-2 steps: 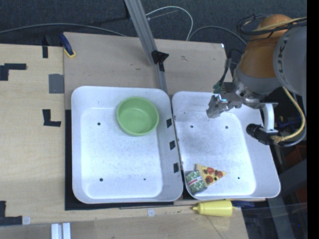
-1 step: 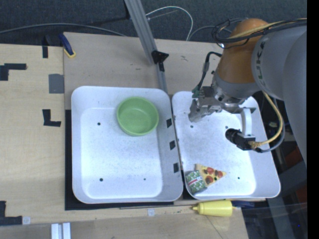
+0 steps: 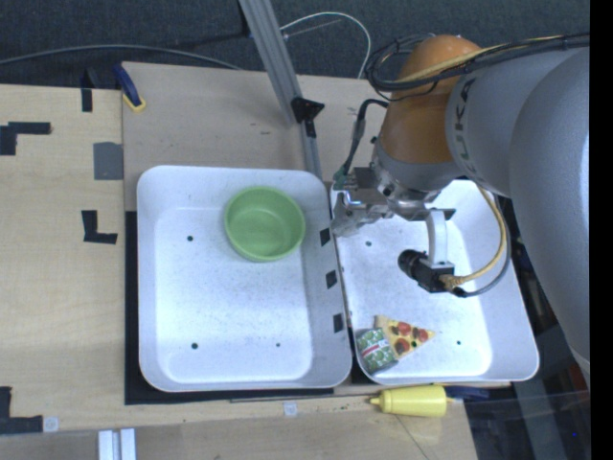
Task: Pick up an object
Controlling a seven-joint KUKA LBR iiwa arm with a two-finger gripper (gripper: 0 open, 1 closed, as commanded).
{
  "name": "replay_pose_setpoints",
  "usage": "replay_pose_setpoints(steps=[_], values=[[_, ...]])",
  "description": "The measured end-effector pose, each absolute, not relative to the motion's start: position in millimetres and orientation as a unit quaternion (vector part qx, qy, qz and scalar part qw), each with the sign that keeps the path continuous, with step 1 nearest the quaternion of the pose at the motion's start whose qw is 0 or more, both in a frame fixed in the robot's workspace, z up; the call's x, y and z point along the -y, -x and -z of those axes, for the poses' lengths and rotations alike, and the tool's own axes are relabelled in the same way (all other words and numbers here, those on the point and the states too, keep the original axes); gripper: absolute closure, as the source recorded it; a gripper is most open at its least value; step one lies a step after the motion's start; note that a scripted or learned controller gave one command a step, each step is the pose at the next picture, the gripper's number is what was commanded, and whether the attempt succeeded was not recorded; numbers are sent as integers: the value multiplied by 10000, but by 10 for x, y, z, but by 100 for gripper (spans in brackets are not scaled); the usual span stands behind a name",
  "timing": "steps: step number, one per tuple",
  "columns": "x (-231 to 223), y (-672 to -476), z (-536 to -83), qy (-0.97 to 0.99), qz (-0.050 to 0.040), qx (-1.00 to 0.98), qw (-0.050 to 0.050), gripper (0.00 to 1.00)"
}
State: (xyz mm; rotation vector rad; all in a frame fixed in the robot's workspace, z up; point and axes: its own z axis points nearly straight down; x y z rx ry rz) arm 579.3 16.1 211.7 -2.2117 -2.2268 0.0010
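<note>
I am hovering the end effector (image 3: 356,207), opening unclear, at the right bin's (image 3: 474,348) ten o'clock, likely hunting the six-o'clock pizza slice (image 3: 407,334).

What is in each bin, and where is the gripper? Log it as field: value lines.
left bin: green bowl, upright, near the far wall
right bin: pizza slice toy beside a green patterned piece, in the near-left corner
outside bins: yellow bottle lying on the bench, in front of the right bin
gripper: over the right bin's far-left corner, by the wall between the bins
task status: nothing picked up yet
</note>
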Motion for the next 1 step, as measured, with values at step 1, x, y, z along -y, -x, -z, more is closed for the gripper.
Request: replay_pose_setpoints(steps=[1], values=[[-696, -5583, -2243, 7042, -2, 7100, 17, 100]])
